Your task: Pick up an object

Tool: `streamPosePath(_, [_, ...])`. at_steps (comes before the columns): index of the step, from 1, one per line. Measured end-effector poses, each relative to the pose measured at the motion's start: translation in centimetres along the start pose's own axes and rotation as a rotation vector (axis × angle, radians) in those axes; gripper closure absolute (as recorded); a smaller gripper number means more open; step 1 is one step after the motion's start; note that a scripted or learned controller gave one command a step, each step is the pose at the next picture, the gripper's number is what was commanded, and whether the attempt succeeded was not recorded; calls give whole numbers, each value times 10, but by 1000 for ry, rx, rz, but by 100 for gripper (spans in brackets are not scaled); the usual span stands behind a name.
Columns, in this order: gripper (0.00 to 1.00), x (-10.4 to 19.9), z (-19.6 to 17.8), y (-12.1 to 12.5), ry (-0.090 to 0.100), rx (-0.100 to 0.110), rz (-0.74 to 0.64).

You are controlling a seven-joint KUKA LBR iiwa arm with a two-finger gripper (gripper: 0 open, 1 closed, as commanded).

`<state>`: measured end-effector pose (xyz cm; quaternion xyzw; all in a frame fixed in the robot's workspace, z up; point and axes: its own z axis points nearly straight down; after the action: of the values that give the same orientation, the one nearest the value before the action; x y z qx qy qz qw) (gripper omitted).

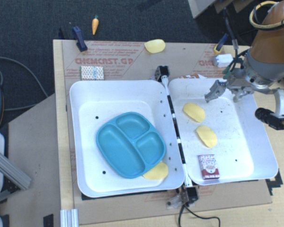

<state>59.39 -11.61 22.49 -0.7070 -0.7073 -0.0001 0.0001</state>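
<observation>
Yellow piece just below-left of the tool

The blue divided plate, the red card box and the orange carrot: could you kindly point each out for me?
blue divided plate (130, 144): camera view, middle ridge.
red card box (208, 167): camera view, top face.
orange carrot (95, 25): camera view, body.
</observation>
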Motion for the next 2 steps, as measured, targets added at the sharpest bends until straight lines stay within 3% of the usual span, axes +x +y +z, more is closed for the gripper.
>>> streamPosePath(1, [0,20,66,24,0,2,0])
streamPosePath(2, [0,13,116,35,1,3,1])
